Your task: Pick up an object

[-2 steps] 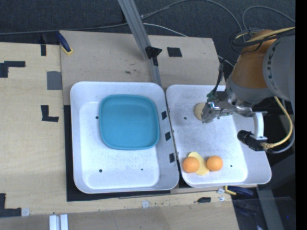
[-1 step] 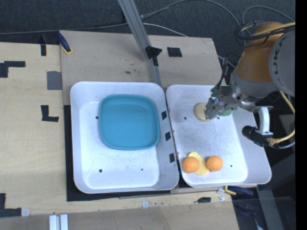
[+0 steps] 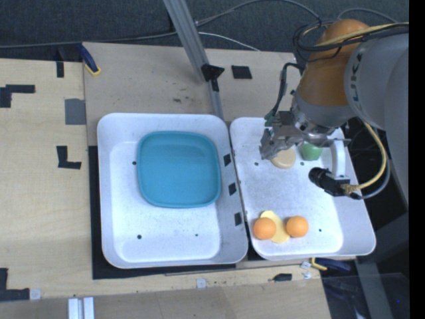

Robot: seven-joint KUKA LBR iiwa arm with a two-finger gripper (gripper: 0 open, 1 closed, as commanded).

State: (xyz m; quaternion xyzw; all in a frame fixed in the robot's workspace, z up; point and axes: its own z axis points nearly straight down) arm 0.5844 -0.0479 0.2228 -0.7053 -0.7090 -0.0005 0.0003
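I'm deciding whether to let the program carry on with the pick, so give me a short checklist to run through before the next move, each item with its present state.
1. Gripper over the right bin: ok.
2. Beige object beside the gripper: ok.
3. Object between the fingers: cannot tell.
4. Two orange balls away from the gripper, at the near end: ok.
5. Blue plate sits in the left bin, out of the way: ok.
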